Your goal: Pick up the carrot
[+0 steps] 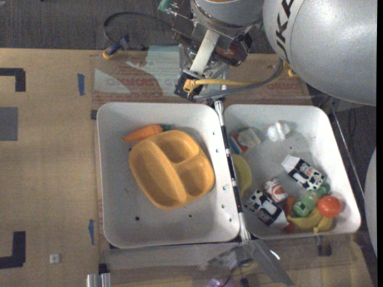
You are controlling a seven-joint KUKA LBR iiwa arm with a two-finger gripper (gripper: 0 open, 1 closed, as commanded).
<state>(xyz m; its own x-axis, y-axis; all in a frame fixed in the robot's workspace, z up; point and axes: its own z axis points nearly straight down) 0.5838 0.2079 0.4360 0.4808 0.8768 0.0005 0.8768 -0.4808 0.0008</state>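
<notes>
The orange carrot (143,133) with a green stub lies in the left bin (114,178) near its far wall. It touches the far left rim of a yellow divided plate (172,168). My gripper (210,57) hangs high above the bench, beyond the far edge of the bins and to the right of the carrot. It is well apart from the carrot, and nothing shows in its grasp.
The right bin (335,142) holds several items: a small carton (245,139), a crumpled white thing (278,130), cow-patterned boxes (303,173), a red tomato (329,206), a banana (308,222) and a yellow disc (242,173). The arm's large grey body (323,28) looms over the upper right.
</notes>
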